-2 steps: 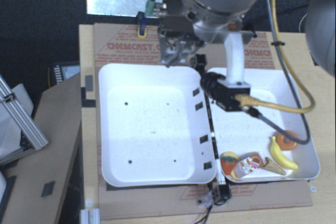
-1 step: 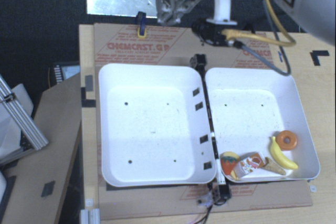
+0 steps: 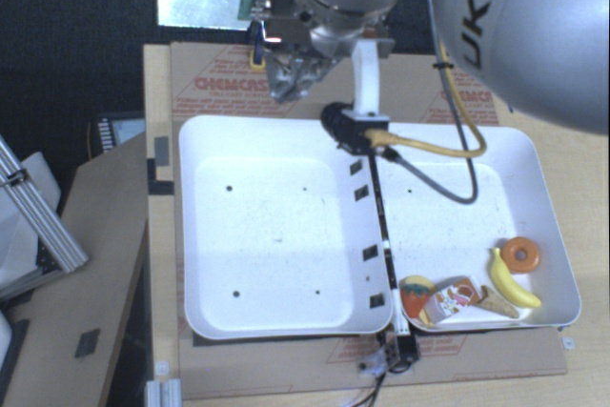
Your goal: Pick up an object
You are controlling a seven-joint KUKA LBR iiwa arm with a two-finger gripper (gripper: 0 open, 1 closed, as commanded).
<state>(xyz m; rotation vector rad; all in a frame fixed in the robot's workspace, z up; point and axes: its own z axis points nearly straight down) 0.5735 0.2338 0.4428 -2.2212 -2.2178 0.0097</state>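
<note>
The banana (image 3: 513, 281) lies in the right bin's (image 3: 534, 162) near right corner, long axis running along the right wall, beside a donut (image 3: 520, 254), well apart diagonally from the gripper (image 3: 294, 79) beyond the left bin's (image 3: 205, 148) far edge; its opening I cannot tell.

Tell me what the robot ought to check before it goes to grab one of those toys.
1. Objects to pick: ok. A banana, an orange ring and a small carton lie in the right bin.
2. Gripper near them: not ok. It hangs above the far edge of the left bin.
3. Gripper carrying anything: cannot tell, too blurred.
4. Room around the toys: not ok. They crowd the near corner, against the wall.
5. Yellow cable out of the way: cannot tell; it loops over the right bin.
</note>
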